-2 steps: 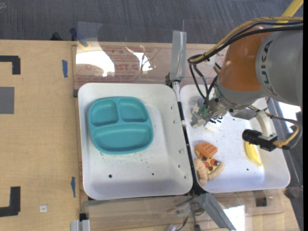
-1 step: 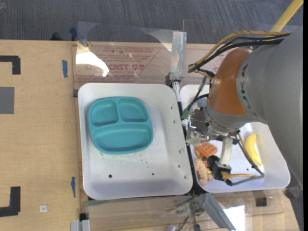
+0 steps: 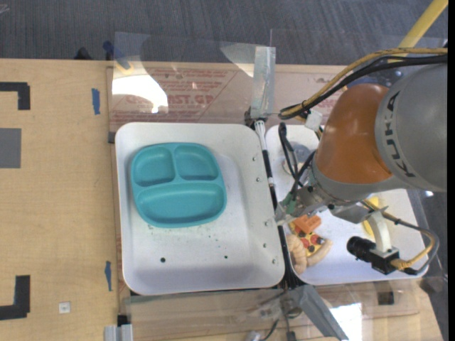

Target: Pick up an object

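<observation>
1. Worktop (image 3: 50, 212): tan board with black corner marks along the 9 o'clock edge; two shallow white bins side by side.
2. Left bin (image 3: 242, 261): white, sits centre frame. Holds a teal divided plate (image 3: 178, 185) with three compartments, lying flat toward the bin's 10 o'clock part. A few dark specks on the bin floor at 6 o'clock of the plate.
3. Right bin (image 3: 341, 268): at 3 o'clock of the left bin, touching it along the shared edge; mostly covered by the arm.
4. Arm (image 3: 398, 133): grey with orange band, enters from 3 o'clock, bulk hangs over the right bin.
5. Hand (image 3: 298, 206): low over the right bin's 9 o'clock side, near the dividing edge. Wrist and cables hide the tips; cannot tell if released, clenched or grasping.
6. Task objects: small pile of toy food (image 3: 307, 241) in the right bin at 6 o'clock of the hand, just beside it; orange, red and tan pieces, exact items unclear. Contact with the hand can't be judged.
7. Yellow item (image 3: 374, 219) at 3 o'clock of the pile, partly under the arm.
8. Black cylindrical part (image 3: 370, 253) with cable at 5 o'clock of the hand, over the right bin.
9. Clear plastic sheet (image 3: 185, 84) at 12 o'clock of the bins.
</observation>
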